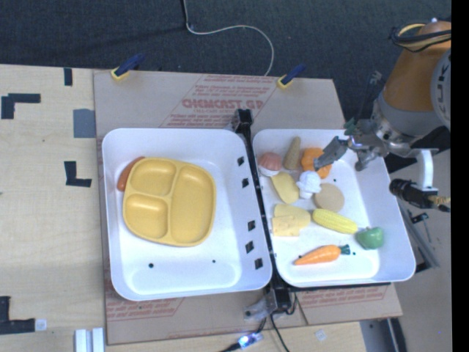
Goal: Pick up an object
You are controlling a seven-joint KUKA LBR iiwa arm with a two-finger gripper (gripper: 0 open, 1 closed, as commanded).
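The right bin (388,218) holds several toy foods. Among them are an orange carrot (321,254), a yellow corn cob (335,221), a green pepper (371,237), a cheese wedge (291,220), a beige round piece (330,196), a white piece (309,183) and an orange piece (314,157). My gripper (346,156) hovers over the bin's upper right part. It is open, with nothing between its fingers. Its left finger (330,152) points down toward the orange piece.
In the left bin (183,273) lies a yellow divided plate (169,200) with a red-orange item (123,174) peeking out at its left edge. A black divider (253,196) runs between the bins. Clamps and a white cable sit behind them.
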